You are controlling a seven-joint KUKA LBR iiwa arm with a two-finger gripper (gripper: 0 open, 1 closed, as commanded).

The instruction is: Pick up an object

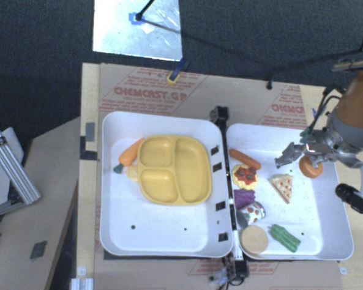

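Nearest the camera, along the front edge of the right bin, a round tan disc like a cookie lies in the front left corner, with a green pea-pod-like toy just beside it to the right. A little farther in, a small speckled piece and a purple toy sit close to the divider between the bins. Beyond them lie a pizza slice, a round toy with red and yellow topping, and a red-orange sausage near the bin's back left.

In the left bin, a yellow divided plate takes up the middle; a toy carrot rests against its left rim.

The gripper hangs over the back right part of the right bin, on the arm coming in from the right. Whether its fingers are apart or together cannot be told. An orange round toy lies just beside the gripper, to its right and slightly nearer the camera, partly tucked under the wrist. The pizza slice is near, just in front of the gripper. Both bins sit on a cardboard sheet on the counter.
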